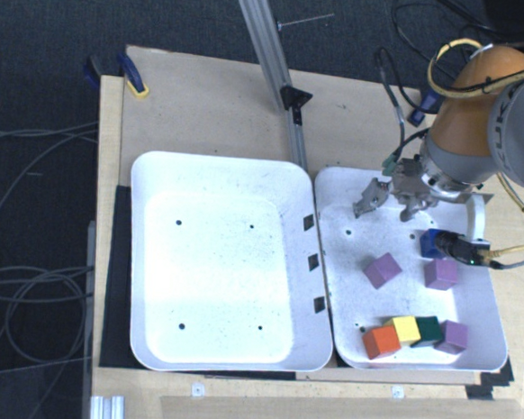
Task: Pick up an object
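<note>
Since no object is chosen yet, the nearest candidate sets the move: a purple cube [383,270] in the middle of the right bin [412,362], at about 6 o'clock from the gripper [385,212] and apart from it. Gripper hovers over the bin's 12 o'clock end, fingers spread, nothing between them. The cube sits rotated, corners toward 12 and 6, no long axis, so my guess is the claw needs a wrist turn to meet flat faces. A second purple cube [441,273] lies at 5 o'clock from the claw, slightly farther. At the bin's 6 o'clock rim: orange block [381,341], yellow block [406,330], green block [429,329] packed touching, with a small purple block [455,336] beside them; crowded, riskier grasp. Left bin [212,272] at 9 o'clock.
</note>
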You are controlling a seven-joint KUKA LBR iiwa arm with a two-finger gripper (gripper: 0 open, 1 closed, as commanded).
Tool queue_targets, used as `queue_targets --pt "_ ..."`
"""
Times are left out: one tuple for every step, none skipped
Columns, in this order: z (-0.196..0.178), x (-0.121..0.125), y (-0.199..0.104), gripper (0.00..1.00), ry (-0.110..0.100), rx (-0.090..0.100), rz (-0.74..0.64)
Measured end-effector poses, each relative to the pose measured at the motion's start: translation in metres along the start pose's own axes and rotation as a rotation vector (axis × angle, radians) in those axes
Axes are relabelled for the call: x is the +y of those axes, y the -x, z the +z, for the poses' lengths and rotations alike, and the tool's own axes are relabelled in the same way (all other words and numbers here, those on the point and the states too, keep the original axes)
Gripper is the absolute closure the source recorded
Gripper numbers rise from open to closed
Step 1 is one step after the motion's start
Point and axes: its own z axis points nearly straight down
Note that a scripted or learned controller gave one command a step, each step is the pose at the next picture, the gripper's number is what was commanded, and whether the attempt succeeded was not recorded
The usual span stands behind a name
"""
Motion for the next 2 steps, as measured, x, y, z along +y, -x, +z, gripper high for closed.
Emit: queue_targets --pt "0.053 -0.001 -0.001 0.00 0.001 0.000 0.000" --pt "0.038 0.002 -0.001 1.00 0.010 0.000 -0.001"
